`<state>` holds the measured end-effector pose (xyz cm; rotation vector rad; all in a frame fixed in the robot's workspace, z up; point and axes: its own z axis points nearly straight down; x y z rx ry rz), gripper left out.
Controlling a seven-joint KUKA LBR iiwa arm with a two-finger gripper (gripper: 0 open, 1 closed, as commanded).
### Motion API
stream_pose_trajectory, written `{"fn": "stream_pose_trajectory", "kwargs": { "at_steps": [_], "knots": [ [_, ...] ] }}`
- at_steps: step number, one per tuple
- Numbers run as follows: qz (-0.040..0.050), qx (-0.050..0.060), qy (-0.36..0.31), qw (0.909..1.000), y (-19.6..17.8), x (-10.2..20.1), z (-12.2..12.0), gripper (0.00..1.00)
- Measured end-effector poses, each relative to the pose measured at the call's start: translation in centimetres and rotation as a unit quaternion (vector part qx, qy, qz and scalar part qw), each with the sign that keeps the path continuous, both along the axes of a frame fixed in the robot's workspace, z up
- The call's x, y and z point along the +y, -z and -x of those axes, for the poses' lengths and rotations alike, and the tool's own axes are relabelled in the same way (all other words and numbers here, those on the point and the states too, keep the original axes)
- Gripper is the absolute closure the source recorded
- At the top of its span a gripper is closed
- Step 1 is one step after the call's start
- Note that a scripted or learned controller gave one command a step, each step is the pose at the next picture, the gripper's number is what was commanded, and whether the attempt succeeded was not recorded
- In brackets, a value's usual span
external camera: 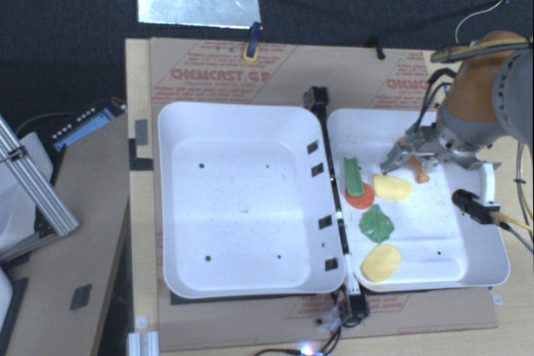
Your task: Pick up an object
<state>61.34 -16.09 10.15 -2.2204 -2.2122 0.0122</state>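
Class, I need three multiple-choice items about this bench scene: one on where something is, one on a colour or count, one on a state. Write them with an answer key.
1. Where are the small toy items lying?
A. in the right white bin
B. in the left white bin
C. on the cardboard

2. How many yellow rounded items are there?
A. none
B. two
C. four

3. How does the long green stick-shaped piece lie relative to the flat orange-red disc?
A. far apart, in another bin
B. stacked under the leaf
C. right next to it, one end at the disc

Key: 1 A, all sit in the right white bin. 2 B, one yellow item near the pincer, another below. 3 C, the green stick ends at the disc.
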Motion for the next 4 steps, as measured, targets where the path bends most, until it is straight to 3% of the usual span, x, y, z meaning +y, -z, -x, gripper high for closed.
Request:
{"fn": "stream_pose_trajectory", "kwargs": {
  "at_steps": [1, 2, 3, 4],
  "knots": [
    [-0.0006, -0.006, -0.002, 1.0000, 1.7, 4.1, 4.3, 0.00],
    [-0.0001, -0.008, -0.002, 1.0000, 1.5, 3.2, 7.7, 0.00],
    [0.0003, -0.008, -0.001, 1.0000, 1.5, 1.1, 12.6, 0.00],
    [-0.0002, -0.011, -0.003, 0.9999, 0.3, 1.2, 12.3, 1.00]
  ]
}}
